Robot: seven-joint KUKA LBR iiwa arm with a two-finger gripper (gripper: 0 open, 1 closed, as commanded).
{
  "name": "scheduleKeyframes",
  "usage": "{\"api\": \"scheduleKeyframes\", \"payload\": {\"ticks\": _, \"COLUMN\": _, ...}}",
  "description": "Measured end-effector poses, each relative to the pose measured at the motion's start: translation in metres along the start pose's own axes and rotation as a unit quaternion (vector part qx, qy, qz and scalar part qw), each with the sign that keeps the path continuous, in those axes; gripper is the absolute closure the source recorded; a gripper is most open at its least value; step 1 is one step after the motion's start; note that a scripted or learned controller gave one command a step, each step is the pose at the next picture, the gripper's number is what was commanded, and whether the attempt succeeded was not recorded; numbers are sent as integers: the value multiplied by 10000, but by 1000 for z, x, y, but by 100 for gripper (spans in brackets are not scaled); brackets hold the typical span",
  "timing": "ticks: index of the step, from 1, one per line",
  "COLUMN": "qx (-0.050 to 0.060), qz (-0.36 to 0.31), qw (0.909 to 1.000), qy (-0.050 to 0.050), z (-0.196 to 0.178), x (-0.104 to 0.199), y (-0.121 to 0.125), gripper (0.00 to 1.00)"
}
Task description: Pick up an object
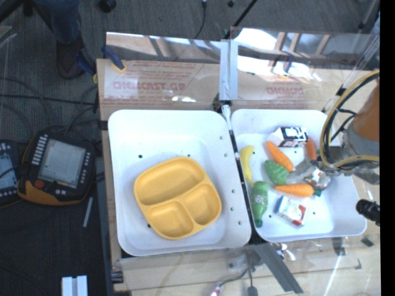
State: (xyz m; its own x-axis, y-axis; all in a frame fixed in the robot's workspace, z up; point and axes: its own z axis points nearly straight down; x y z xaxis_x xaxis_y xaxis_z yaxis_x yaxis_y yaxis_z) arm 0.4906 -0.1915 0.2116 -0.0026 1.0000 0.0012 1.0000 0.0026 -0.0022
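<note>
Nearest us in the right white bin [345, 227] we list a light, rigid, smooth orange plastic carrot [295, 189], best taken across its thick middle, the pincer [311, 172] just beyond, its spread impossible to tell.

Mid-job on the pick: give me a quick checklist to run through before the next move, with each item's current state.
1. Gripper down in the right bin: ok.
2. An object within reach: ok, the lower carrot lies just beside the gripper, with the green vegetable to its left.
3. Object seated between the fingers: cannot tell, clutter hides them.
4. Neighbours crowding the pick: not ok, the upper carrot and the red and white packet lie close.
5. Yellow tray in the left bin, away from the arm: ok.
</note>
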Motion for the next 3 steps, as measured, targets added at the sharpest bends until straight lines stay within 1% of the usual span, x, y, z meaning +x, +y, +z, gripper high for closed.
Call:
{"api": "scheduleKeyframes", "payload": {"ticks": 1, "qx": -17, "qz": -578, "qw": 9983, "qy": -21, "z": 115, "x": -9, "y": 74, "gripper": 0}}
{"api": "scheduleKeyframes", "payload": {"ticks": 2, "qx": -32, "qz": -584, "qw": 9983, "qy": -13, "z": 104, "x": -7, "y": 75, "gripper": 100}}
{"api": "scheduleKeyframes", "payload": {"ticks": 3, "qx": -5, "qz": 204, "qw": 9998, "qy": -20, "z": -13, "x": 32, "y": 87, "gripper": 100}}
